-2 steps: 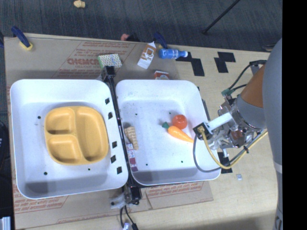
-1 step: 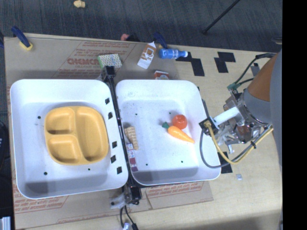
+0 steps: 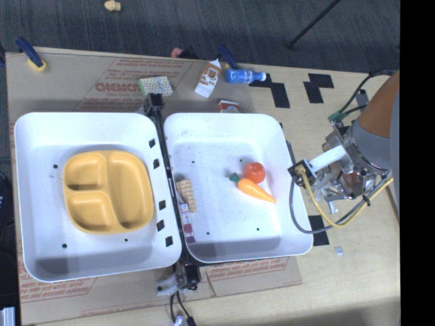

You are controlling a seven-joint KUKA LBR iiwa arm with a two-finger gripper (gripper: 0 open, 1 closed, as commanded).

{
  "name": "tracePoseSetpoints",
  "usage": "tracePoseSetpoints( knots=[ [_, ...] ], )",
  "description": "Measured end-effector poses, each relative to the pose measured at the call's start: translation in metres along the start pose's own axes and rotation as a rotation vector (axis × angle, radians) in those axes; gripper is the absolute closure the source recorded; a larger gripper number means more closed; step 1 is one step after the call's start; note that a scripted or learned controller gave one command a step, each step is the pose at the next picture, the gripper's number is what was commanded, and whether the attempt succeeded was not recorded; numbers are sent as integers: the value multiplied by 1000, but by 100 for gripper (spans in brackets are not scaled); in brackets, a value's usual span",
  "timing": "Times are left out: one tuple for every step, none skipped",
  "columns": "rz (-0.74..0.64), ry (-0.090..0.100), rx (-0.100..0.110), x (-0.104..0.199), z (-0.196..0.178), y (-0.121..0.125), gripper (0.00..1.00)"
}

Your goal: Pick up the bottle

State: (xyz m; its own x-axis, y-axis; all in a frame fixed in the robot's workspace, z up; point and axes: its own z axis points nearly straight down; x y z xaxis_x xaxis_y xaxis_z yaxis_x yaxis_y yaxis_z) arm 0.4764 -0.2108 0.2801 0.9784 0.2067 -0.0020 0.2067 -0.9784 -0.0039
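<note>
1. The bottle (image 3: 242,76), blue with a pale cap end, is seen lying on its side on the bench beyond the far rim of the right bin (image 3: 224,124), outside both bins and just beside a small carton (image 3: 208,79).
2. The gripper (image 3: 338,190) is held off the right edge of the right bin, over the bench, amid yellow and black cables; it is well apart from the bottle and nothing is seen in its grasp. How wide it stands cannot be told from this view.
3. The step in hand is judged to be the approach, with the grasp not yet begun.
4. A carrot (image 3: 255,189) and a tomato (image 3: 254,172) lie touching in the right bin; a yellow divided plate (image 3: 109,190) sits in the left bin (image 3: 34,134). None of these is called for.
5. For the next move, travel toward the far side of the bench is called for, then a descent over the bottle with the grasp set across its narrow body, the carton being kept clear.
</note>
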Motion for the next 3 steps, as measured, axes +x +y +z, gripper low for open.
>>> tracePoseSetpoints(
  knots=[
    [0, -2, 2, 0, 5, 0, 100],
    [0, -2, 2, 0, 12, -1, 100],
    [1, -3, 2, 0, 26, -1, 100]
  ],
)
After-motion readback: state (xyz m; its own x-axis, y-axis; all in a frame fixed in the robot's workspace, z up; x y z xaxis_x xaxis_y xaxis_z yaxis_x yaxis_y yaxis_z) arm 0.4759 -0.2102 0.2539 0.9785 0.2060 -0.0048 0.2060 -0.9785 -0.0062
